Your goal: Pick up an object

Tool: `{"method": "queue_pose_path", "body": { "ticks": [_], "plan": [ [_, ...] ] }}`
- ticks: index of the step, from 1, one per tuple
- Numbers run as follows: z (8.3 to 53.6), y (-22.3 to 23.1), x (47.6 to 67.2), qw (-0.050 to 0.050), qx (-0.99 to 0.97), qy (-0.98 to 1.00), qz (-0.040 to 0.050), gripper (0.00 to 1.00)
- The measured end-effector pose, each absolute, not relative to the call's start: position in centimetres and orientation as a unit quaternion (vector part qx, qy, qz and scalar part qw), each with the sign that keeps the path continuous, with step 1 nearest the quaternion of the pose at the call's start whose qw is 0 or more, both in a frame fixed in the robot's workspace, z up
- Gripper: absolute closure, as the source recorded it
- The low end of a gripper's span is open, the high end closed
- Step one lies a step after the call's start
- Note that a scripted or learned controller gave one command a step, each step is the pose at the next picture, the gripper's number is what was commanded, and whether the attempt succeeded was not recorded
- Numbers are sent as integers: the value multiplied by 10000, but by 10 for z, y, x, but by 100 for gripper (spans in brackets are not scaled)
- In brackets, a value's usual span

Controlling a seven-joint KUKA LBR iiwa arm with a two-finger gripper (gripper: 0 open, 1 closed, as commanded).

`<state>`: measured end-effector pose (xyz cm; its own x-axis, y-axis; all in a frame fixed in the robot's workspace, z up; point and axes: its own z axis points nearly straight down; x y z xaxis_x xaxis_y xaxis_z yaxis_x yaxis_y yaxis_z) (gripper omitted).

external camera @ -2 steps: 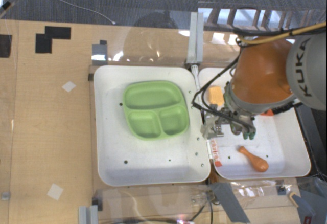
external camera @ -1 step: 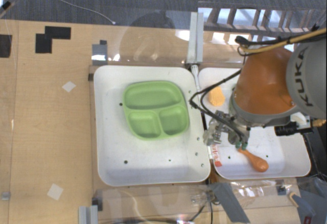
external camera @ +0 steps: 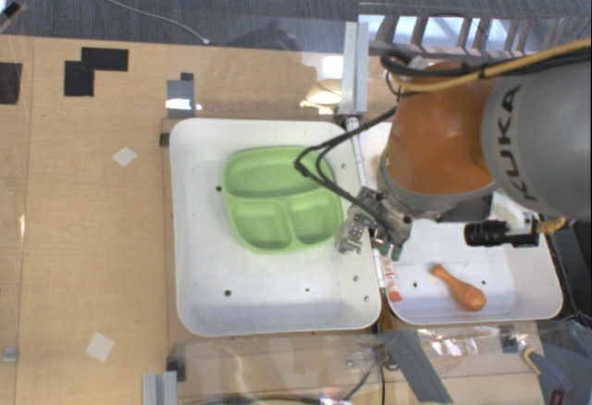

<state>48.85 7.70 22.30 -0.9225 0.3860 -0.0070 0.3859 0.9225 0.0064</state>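
One green divided plate (external camera: 277,200) lies flat in the left bin (external camera: 199,301), toward its upper right, three compartments up. Looks like moulded plastic: light, stiff, glossy and likely slick, not fragile. Wide and shallow, so no grasp across the body; best hold judged to be the raised rim, or a divider ridge, pinched edgewise. Right rim lies nearest the arm.

Second candidate: orange wooden-looking pestle or spoon shape (external camera: 460,288) in the right bin (external camera: 546,301), lying loose, small, stiff, easy to pinch across its neck.

Gripper (external camera: 354,237) hangs at the plate's right edge, just beside or touching the rim; which one, cannot tell. Fingers are small and metallic, blurred against the white bin; their spread cannot be read. Nothing is seen between them. Black cable (external camera: 319,158) loops over the plate.
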Motion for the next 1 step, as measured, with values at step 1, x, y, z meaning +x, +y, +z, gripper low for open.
{"method": "queue_pose_path", "body": {
  "ticks": [1],
  "plan": [
    [212, 81, 488, 31, 754, 9971, 10, 100]
  ]
}}
